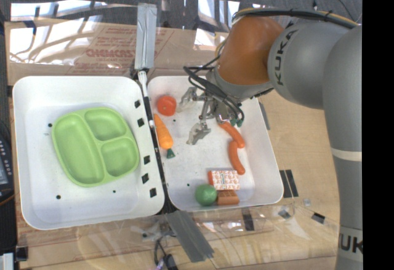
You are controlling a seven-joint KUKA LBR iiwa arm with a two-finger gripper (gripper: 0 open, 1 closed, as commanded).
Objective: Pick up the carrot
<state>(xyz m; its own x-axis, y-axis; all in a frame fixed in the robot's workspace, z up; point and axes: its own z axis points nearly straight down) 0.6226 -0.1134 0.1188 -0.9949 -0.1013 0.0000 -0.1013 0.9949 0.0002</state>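
The carrot (163, 133), orange with a dark green stub at its lower end, lies along the left wall of the right bin (261, 164). My gripper (201, 124) hangs over the middle of that bin, to the right of the carrot and apart from it. Its fingers (198, 134) point down and stand open with nothing between them.
A red tomato (166, 104) sits just above the carrot. Two orange sausages (234, 146) lie right of the gripper. A patterned box (223, 179), a green ball (206, 195) and a brown piece (228, 200) sit near the front wall. A green divided plate (92, 146) fills the left bin (31, 189).
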